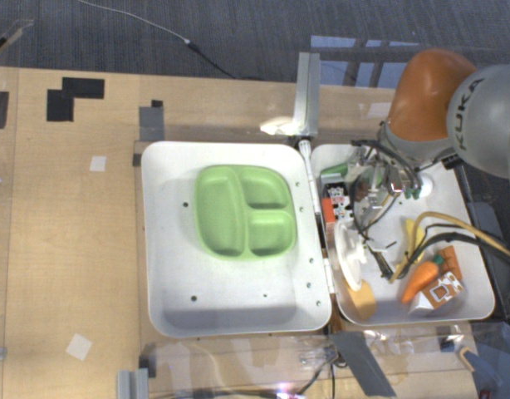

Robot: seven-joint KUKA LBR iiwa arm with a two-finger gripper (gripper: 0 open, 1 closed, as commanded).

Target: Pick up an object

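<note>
Reaching into: the right bin [479, 302], where the arm [433, 98] comes from the right side and bends down over the upper left part of this bin.
Gripper: the gripper [367, 202] hangs low among wires, close to the wall between the two bins; I cannot tell how its jaws stand, and I see nothing that it clearly holds.
Things to pick: a carrot [419, 279] lies near the front of the right bin, just beside a small orange and white box [444, 288]; a yellow banana [411, 233] lies behind them; a white spoon-like thing [353, 260] with a tan end lies near the dividing wall, just below the gripper.
Left bin: the left bin [168, 298] bears a green divided plate [242, 210], well apart from the gripper.
Step in hand: I judge that the arm is at the approach or the descent, and the grasp is not yet shown as done.
Next move: it probably needs to settle on one thing, close on it firmly, and then lift straight up.
Risk: the things lie crowded, so the gripper may push one aside.
</note>
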